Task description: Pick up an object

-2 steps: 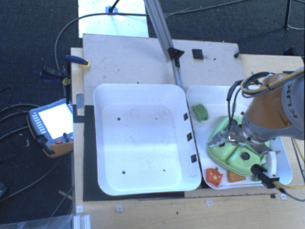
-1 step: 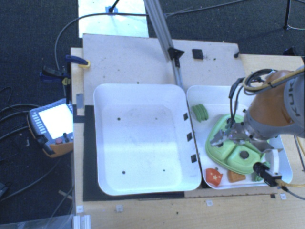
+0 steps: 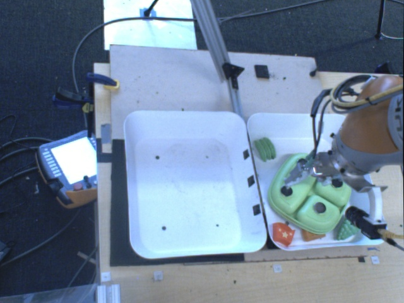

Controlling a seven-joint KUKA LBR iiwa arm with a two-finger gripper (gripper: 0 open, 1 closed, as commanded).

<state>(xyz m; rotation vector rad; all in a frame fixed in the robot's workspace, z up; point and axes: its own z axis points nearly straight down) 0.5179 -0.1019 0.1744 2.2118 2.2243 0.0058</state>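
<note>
Camera view: arm (image 3: 369,128) comes in from the right and sits over the right bin (image 3: 284,124). Gripper (image 3: 314,171) hangs low above a big light-green moulded piece (image 3: 309,197) with dark round holes, lying in the middle of that bin. Cannot tell if the jaws are apart or together; wrist hardware and cables hide the tips. Nothing seen between them, so no grasp claimed.

Other stuff in the right bin: small ribbed green item (image 3: 265,148) near the upper-left corner, well apart from the gripper. Along the front wall, a red piece with a yellow mark (image 3: 283,233), an orange bit (image 3: 310,235) just beside it, and a dark green ridged thing (image 3: 346,230) to the right. Green moulded piece overlaps or touches these front items; exact contact unclear. Left bin (image 3: 145,131) sits just beside the right one on the surface (image 3: 170,74). Handheld pendant with lit screen (image 3: 68,166) off to the left on the floor.

Step, my read: approach or descent onto the green moulded piece, pick not yet done. Next move calls for jaws spanning an edge or ridge of that piece, closing firmly, then lifting straight up. Risk: piece is wide and smooth, may slip or drag neighbours.
</note>
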